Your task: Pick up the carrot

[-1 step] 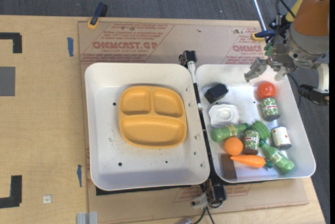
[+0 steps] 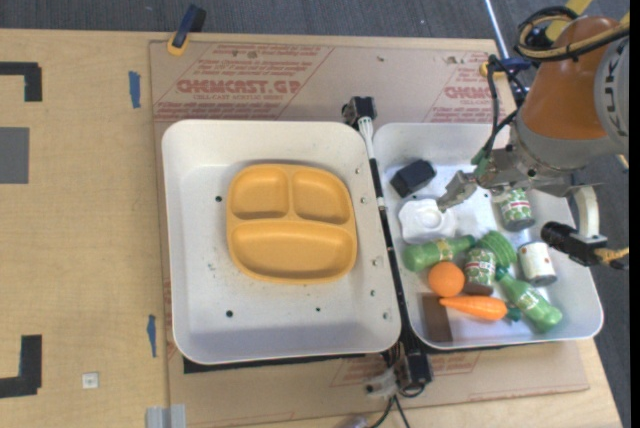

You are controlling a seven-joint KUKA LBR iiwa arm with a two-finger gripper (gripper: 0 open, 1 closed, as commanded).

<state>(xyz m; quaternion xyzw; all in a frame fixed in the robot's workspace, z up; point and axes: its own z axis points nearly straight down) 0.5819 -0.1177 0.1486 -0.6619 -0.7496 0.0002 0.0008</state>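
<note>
orange carrot [image 2: 474, 308]: i see it lying flat near the front edge of the right bin [image 2: 590, 326], just below a round orange [image 2: 446, 278].
gripper [image 2: 462, 192]: hangs over the right bin's middle, above a white object [image 2: 421, 217]; its fingers look spread with nothing between them.
neighbours: green vegetables [image 2: 440, 252] and small cans [image 2: 481, 267] crowd just above the carrot.
left bin [image 2: 190, 246]: holds a yellow divided plate [image 2: 292, 220].

We see bright, even overhead light with soft, short shadows. The white bins [image 2: 190, 216] look slightly washed out, and small labels blur; the edges show no clear distortion.
</note>
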